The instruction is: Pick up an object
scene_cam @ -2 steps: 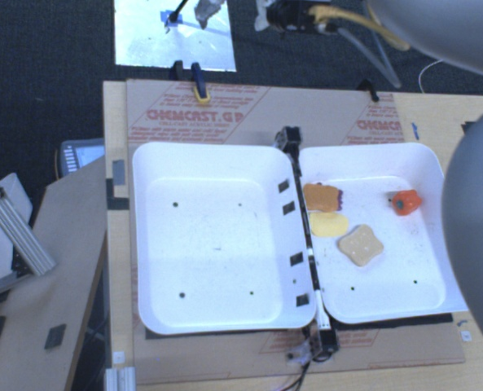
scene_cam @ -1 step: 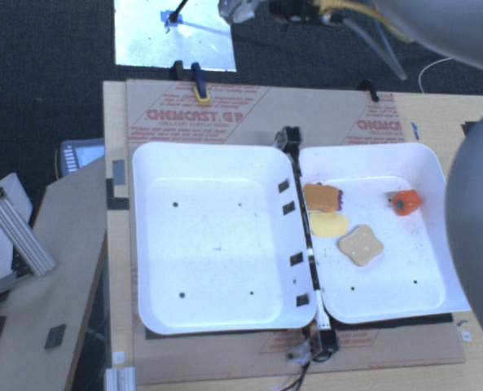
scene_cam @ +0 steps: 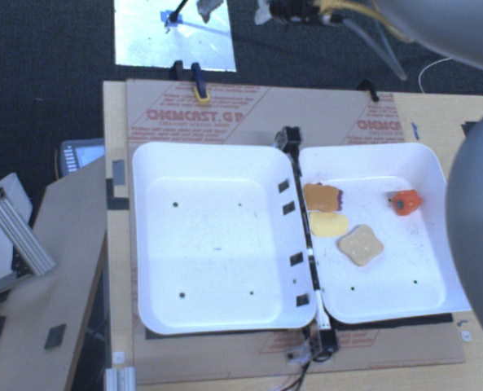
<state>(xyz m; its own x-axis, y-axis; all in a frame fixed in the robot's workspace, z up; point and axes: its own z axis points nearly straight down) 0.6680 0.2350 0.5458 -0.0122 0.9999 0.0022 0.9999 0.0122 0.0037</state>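
Objects (scene_cam: 339,222) crowd the right bin's (scene_cam: 420,300) left wall.

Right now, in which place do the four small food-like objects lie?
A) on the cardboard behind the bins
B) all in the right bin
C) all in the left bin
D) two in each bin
B: the orange-brown piece, the yellow disc, the tan toast-shaped piece and the orange-red piece all lie inside the right bin.
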